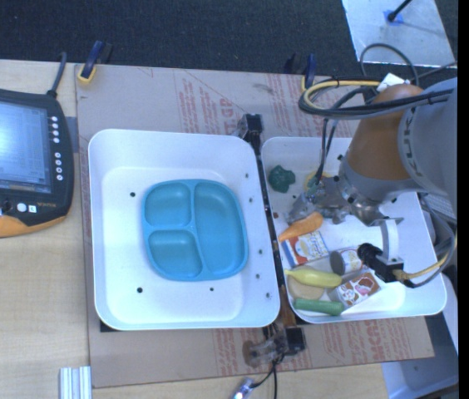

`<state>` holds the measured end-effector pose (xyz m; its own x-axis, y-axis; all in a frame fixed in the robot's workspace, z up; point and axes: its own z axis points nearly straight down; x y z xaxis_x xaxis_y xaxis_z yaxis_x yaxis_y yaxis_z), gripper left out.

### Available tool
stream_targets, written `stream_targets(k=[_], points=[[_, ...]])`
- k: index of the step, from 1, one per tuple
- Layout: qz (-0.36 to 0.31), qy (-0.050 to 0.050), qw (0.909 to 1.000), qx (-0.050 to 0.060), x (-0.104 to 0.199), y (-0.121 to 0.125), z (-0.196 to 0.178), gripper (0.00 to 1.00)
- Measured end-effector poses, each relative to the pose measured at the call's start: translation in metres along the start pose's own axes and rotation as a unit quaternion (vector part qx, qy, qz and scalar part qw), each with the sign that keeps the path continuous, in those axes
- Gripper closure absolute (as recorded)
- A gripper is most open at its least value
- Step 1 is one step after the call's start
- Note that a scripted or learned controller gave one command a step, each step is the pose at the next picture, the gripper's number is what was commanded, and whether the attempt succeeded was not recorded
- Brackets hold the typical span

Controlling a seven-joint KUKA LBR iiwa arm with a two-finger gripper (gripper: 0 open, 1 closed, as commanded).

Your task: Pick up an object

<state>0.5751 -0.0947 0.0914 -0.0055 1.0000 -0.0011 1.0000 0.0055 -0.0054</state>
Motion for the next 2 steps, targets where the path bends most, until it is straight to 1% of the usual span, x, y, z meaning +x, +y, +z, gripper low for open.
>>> stream_targets(k=[1, 2], points=[[-0.001, -0.001, 1.0, 0.001, -0.001, 0.0001, -0.0102, 1.0], [-0.001, -0.001, 1.0, 0.001, -0.0011, 0.0001, -0.0102, 0.0]])
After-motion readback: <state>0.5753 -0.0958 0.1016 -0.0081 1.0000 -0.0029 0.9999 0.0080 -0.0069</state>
